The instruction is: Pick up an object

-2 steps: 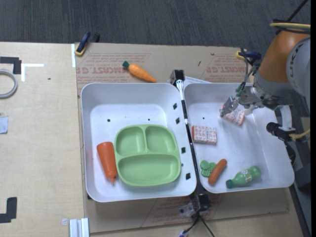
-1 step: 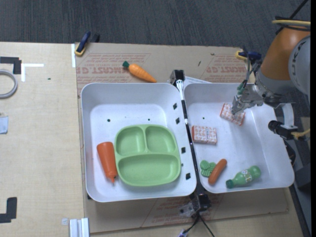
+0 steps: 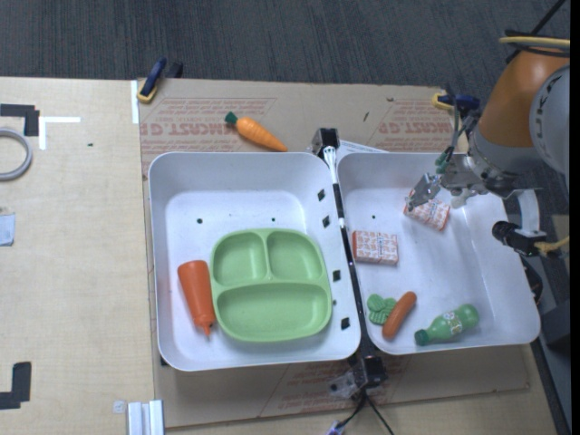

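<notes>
Two white bins (image 3: 172,270) are seen on the desk, and in the right one a small red-and-white packet (image 3: 429,212) is gripped between the jaws of the gripper (image 3: 426,195), directly beneath them

Printed text is showing on the cardboard sheet (image 3: 299,107) lying under the two bins. Red block lettering is running along its far edge at the left (image 3: 181,127), reading upside down and mirrored from this view; the letters cannot be made out for certain. A second red print is showing at the far right corner (image 3: 403,127), also inverted and unreadable. Faint red print is peeking out at the near edge (image 3: 299,390), too pale to read. The small red-and-white box (image 3: 375,247) is carrying a pattern, no legible words.
</notes>
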Tool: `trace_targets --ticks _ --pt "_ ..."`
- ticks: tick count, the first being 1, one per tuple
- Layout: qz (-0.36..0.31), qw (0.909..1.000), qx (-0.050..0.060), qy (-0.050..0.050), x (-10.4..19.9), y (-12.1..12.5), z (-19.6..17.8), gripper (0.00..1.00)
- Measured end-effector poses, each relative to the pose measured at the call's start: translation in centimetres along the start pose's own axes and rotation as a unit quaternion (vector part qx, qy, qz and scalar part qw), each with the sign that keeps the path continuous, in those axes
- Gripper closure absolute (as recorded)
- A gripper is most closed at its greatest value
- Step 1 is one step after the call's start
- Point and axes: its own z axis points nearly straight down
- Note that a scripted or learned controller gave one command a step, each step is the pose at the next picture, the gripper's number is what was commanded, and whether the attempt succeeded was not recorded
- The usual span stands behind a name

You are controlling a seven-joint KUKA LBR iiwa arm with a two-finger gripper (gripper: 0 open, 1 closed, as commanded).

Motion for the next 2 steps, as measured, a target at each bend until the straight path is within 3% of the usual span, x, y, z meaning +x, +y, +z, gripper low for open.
trace_targets --ticks 1,2 --pt "-0.043 0.9991 -0.002 -0.001 0.4 -0.6 1.9 0.00" --pt "-0.044 0.9990 -0.002 -0.002 0.3 -0.6 0.8 1.00"
